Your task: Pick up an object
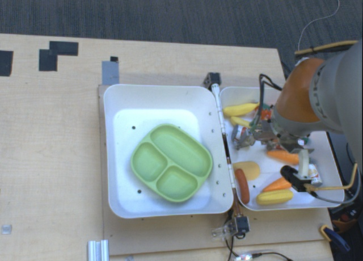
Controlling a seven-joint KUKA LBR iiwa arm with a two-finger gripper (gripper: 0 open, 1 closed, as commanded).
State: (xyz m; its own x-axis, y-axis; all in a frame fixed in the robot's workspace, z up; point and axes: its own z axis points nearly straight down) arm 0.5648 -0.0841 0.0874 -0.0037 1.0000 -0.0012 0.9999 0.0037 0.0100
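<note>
Beside the green plate (172, 162), in the next bin (330, 153), our gripper (248, 136) hangs low among the toy food. We cannot tell if it grips anything. Nothing looks lifted yet, so we think picking up a banana (240, 109) or carrot (282, 155) is left.
</note>
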